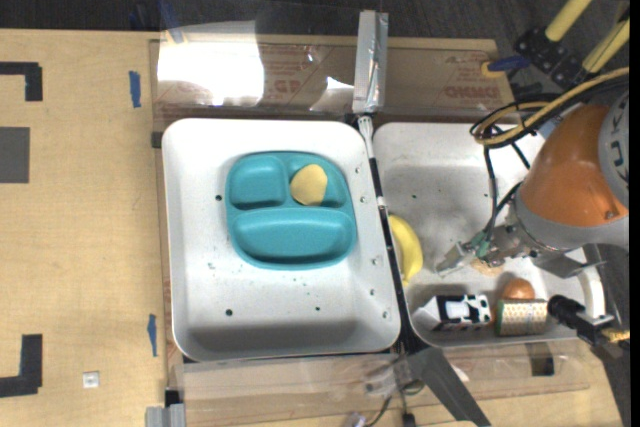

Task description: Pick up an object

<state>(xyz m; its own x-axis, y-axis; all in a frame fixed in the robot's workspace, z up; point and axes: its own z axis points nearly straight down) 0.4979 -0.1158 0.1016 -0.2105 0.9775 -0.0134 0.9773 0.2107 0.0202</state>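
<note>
In the right bin (440, 165), a yellow banana-like piece (405, 245) lies against the left wall. A black and white toy car (465, 310) sits by the front wall, with a small gold textured can (522, 317) to its right. A brown-orange ball (517, 290) rests just behind the can. My gripper (464, 255) hangs low over the middle of the right bin, right of the yellow piece and just behind the car and ball. Nothing shows between its fingers. The orange band of the arm (570, 185) hides the bin's right part.
The left bin (190, 215) holds a teal divided plate (290, 233) with a yellow round fruit (309, 183) in its back right compartment. A metal divider (370, 65) and clear sheet stand behind the bins. Cables (510, 130) loop over the right bin's back corner.
</note>
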